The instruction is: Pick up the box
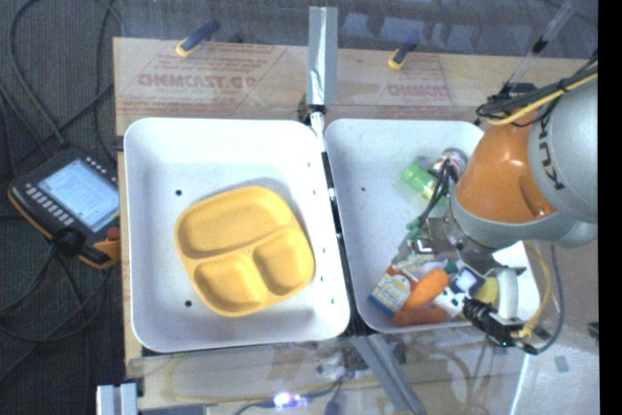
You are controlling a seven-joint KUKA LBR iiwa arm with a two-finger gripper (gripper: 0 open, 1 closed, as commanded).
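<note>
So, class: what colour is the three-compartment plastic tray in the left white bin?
Yellow: the three-compartment plastic tray, seen best in the camera view.

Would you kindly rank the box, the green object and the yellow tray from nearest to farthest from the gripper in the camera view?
1. Box: right bin's near edge, just left of the gripper.
2. Green object: same bin, toward its far side.
3. Yellow tray: in the left bin, plainly farthest.

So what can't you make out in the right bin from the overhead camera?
- Gripper: under the arm's wrist, so its finger state is unreadable.
- Box: partly covered by the orange carrot-like item; print too small to read.
- Green object: partly behind the arm; identity unclear.
</note>
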